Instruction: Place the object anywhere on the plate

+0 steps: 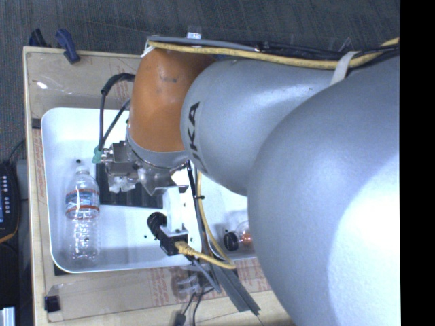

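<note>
The clear plastic water bottle with a red and blue label (83,212) lies along the left side of the shallow white bin (58,124). Just beyond it the gripper (122,175) hangs low over the bin floor; I cannot tell its state. A good grasp probably takes the bottle across its body.

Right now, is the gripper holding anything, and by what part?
Cannot be told: the gripper is hidden under the wrist. The water bottle lies apart in the bin, not held.
</note>
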Motion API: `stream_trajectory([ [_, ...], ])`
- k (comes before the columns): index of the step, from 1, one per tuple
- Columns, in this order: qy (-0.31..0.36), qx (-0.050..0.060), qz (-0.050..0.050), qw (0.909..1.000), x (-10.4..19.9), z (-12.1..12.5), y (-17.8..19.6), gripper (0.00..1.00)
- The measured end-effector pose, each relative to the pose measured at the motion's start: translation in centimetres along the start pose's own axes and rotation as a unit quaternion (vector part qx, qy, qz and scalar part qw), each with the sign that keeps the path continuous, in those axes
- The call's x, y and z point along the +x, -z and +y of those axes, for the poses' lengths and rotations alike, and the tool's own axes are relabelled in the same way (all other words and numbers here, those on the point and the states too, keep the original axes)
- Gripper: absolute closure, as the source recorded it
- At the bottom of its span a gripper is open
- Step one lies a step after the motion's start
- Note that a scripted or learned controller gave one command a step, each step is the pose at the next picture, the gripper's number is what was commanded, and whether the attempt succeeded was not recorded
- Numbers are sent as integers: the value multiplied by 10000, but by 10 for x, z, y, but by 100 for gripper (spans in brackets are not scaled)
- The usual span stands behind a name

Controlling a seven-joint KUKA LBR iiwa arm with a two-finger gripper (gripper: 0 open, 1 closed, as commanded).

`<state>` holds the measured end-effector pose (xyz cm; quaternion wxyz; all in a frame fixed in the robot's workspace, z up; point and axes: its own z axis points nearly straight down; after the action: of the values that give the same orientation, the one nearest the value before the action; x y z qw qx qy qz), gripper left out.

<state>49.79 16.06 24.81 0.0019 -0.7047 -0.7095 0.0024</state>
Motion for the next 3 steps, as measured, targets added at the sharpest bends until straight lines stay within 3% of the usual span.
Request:
stream_trajectory([
  [1, -396, -16, -2, 9992, -48, 30, -11, 100],
  [2, -494, 8, -4, 9988, -34, 59, -86, 100],
  [3, -151, -14, 3, 9999, -120, 59, -41, 100],
])
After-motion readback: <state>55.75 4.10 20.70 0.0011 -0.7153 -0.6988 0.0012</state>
